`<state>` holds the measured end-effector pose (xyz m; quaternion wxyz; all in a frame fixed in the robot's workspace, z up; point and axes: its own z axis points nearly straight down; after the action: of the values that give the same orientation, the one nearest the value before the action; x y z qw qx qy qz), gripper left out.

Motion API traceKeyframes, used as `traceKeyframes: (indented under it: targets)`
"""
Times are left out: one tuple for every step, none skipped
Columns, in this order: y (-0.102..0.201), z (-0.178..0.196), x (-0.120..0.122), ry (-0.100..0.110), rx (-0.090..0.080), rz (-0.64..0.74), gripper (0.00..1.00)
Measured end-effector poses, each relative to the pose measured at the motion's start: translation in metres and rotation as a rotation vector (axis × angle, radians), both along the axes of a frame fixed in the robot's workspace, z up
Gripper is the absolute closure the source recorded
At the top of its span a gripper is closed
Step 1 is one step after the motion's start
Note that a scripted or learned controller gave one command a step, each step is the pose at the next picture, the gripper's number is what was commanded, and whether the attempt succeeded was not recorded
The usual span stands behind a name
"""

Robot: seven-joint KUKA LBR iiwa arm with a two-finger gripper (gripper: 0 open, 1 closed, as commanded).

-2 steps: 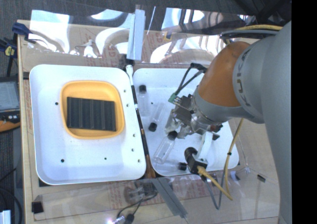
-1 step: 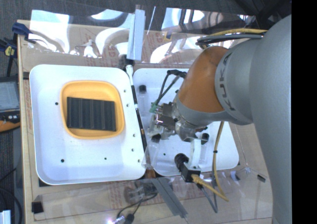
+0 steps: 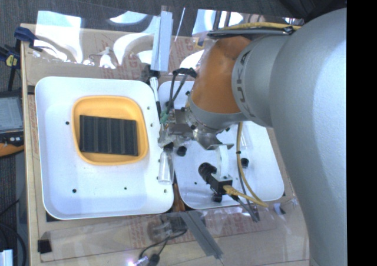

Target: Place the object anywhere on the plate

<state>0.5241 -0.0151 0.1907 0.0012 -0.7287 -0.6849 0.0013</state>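
Note:
A yellow plate (image 3: 109,112) with rounded corners lies in the left white bin (image 3: 59,188). On the plate's middle rests a dark ribbed rectangular object (image 3: 112,135), lying flat. My gripper (image 3: 167,144) hangs over the seam between the two bins, just right of the plate and apart from the dark object. The grey and orange wrist (image 3: 221,82) above it hides much of the right bin.
The right white bin (image 3: 265,182) sits under the arm, and yellow cables with a black fitting (image 3: 212,179) hang over it. A clear upright panel (image 3: 162,38) stands behind the bins. Black cables and clamps lie along the bench's front edge (image 3: 177,229).

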Motion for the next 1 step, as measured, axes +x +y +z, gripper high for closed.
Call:
traceKeyframes:
  targets:
    - [0.0619, -0.0004, 0.0863, 0.001, 0.001, 0.08, 1.0]
